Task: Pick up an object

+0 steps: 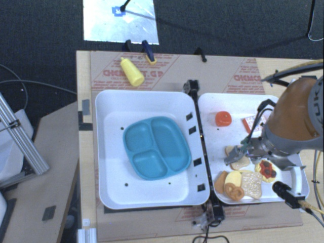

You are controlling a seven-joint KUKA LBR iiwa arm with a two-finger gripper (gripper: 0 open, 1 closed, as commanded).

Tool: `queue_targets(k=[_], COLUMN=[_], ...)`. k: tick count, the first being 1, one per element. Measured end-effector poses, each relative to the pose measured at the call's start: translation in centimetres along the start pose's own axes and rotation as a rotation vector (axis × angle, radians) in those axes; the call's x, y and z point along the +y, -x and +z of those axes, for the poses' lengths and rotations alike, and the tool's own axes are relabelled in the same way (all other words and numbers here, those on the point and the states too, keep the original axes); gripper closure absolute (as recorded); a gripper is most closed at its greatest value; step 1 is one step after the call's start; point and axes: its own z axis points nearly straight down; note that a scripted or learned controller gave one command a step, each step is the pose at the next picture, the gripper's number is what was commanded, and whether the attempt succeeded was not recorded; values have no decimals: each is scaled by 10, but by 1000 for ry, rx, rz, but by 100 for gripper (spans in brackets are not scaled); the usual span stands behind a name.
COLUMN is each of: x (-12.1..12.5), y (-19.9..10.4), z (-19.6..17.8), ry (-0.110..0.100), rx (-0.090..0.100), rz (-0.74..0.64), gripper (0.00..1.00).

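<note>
Where the grey arm (pixel 298 115) came in across the right edge of the right bin (pixel 212 103), found the gripper (pixel 236 156) low over the bin's middle, just above or touching a tan bread-like piece (pixel 242 162). Could not tell how far open or closed, nor make out anything held between, the dark tip blurring into that piece. Noted more food toys along the near edge: a yellow wedge (pixel 233 177), a brown pretzel (pixel 234 191), a pale cracker (pixel 251 184), and a round piece with red topping (pixel 267 170) nearer the right edge. Saw an orange-red round piece (pixel 223 118) toward the far edge, apart from the gripper, and a red-and-white packet (pixel 249 123) just beside the arm. Found a blue divided plate (pixel 157 147) lying flat in the middle of the left bin (pixel 109 135), and a yellow bottle (pixel 131 71) on the bench beyond that bin's far edge.
</note>
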Motion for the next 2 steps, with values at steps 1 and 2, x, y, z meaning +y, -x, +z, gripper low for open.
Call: queue_targets(k=[1,2], x=[-2,0], y=[25,25], z=[68,53], ry=[8,13], rx=[-6,-7], rz=[7,5], gripper=[0,100])
